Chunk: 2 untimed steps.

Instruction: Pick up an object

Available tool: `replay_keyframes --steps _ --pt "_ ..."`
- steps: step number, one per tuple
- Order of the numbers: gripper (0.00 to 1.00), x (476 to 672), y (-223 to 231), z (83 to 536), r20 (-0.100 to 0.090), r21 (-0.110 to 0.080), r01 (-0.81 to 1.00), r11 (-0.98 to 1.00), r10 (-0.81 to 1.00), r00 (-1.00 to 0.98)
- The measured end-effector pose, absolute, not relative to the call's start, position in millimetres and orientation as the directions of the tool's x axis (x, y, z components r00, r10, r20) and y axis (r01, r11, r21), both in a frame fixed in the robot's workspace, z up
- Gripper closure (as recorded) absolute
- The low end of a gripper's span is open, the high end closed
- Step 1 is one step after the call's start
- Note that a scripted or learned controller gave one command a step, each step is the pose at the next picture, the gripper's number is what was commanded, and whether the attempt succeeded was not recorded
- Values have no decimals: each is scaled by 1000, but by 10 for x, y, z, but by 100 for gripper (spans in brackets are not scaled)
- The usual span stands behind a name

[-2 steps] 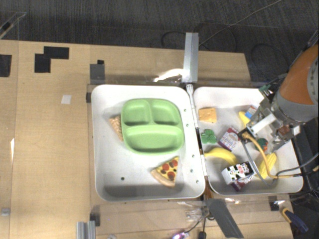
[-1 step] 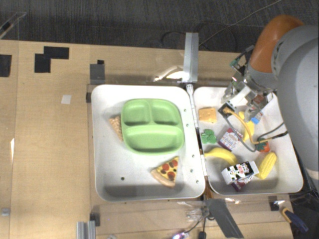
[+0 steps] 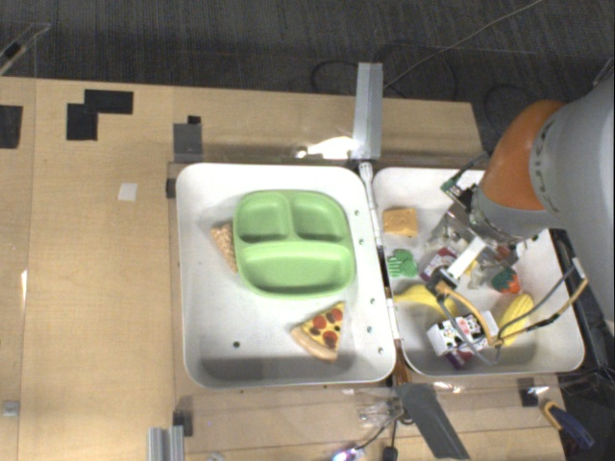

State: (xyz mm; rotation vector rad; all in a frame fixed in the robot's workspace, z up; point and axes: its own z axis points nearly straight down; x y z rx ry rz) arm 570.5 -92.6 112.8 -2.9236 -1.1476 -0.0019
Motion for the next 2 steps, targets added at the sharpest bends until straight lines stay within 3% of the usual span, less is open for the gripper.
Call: replay_keyframes --steps 1,2 --pt "0 5774 -828 901 10 4 428 -904 428 904" --pt "0 5089 -421 1847 2 -1 229 -973 229 973"
